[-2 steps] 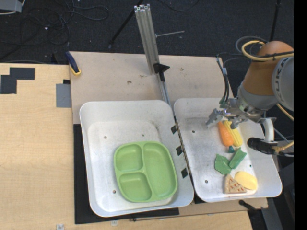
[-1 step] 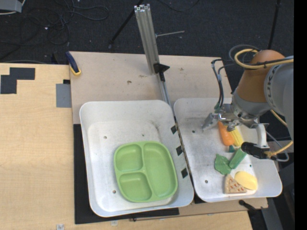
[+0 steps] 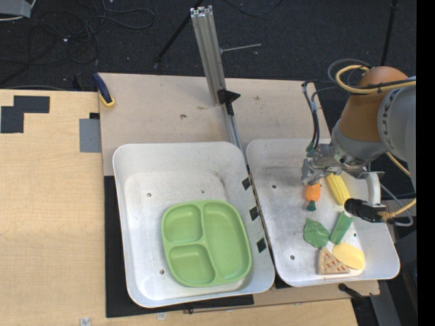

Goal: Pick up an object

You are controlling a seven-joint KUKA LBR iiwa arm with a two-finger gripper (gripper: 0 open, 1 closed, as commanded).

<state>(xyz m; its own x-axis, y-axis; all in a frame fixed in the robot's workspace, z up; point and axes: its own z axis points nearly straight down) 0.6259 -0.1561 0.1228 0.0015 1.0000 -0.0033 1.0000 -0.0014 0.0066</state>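
Note:
My gripper point(image 3: 313, 176) hangs low over the right bin point(image 3: 279, 182), at its upper right part. A small orange carrot toy point(image 3: 312, 194) with a green tip lies directly below the gripper, touching or nearly touching it. A yellow corn cob point(image 3: 337, 188) lies just right of the carrot. Closer to the front are a green leafy piece point(image 3: 315, 234), a green stick-shaped toy point(image 3: 340, 228), a yellow lemon-like toy point(image 3: 349, 255) and a tan pizza-like wedge point(image 3: 332, 265).
The left bin point(image 3: 143, 175) holds a light green divided plate point(image 3: 204, 242) at its front. A metal post point(image 3: 209, 53) rises behind the bins. The right bin's left half is bare white floor.

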